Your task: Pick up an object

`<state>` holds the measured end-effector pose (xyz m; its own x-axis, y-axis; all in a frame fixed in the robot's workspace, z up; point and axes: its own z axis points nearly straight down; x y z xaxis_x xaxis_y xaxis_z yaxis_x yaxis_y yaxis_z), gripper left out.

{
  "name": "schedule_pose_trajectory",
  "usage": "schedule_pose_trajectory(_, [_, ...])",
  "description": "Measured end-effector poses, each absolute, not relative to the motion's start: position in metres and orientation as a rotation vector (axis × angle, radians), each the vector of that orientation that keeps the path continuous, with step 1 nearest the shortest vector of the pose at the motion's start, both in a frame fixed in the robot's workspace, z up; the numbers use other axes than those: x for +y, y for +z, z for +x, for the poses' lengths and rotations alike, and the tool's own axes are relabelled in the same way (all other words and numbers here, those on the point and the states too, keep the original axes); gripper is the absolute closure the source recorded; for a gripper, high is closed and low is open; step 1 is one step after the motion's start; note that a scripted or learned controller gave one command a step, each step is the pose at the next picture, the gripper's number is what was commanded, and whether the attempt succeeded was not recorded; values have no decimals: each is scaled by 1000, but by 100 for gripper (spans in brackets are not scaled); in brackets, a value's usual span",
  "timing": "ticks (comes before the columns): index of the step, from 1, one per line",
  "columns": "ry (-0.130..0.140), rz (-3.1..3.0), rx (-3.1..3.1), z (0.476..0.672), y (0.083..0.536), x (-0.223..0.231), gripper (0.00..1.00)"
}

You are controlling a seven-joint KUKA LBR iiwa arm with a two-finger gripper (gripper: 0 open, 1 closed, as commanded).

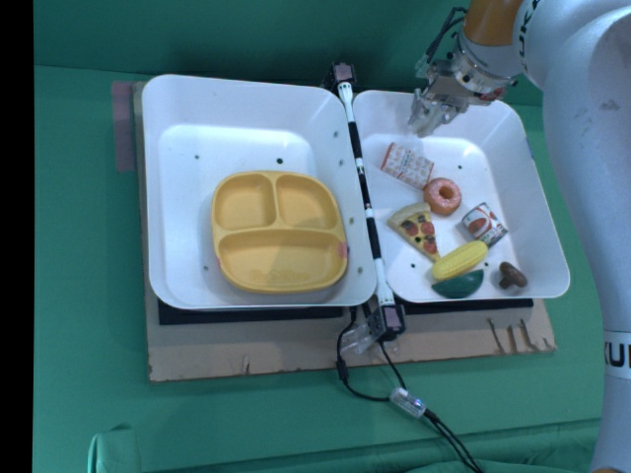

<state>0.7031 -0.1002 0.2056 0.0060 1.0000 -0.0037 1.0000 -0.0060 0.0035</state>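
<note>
The right bin (537, 215) holds several toy foods: a small red and white carton (407, 165), a pink-orange donut (443, 196), a pizza slice (418, 230), a red can (484, 224), a corn cob (459, 260), a green wedge (457, 285) and a brown mushroom (511, 276). My gripper (430, 120) hangs over the far left part of this bin, above and just behind the carton. Its fingers point down, close together, with nothing seen between them.
The left bin (177, 146) holds a yellow divided plate (279, 232). A black and white bar (362, 180) runs between the two bins. Cables (394, 387) trail off the cardboard base at the front. The grey arm (592, 166) fills the right side.
</note>
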Motion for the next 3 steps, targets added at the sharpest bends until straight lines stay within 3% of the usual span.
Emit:
schedule_pose_trajectory(1, [-4, 2224, 2210, 703, 206, -102, 0])
schedule_pose_trajectory(3, [-13, 2224, 2214, 701, 190, -99, 0])
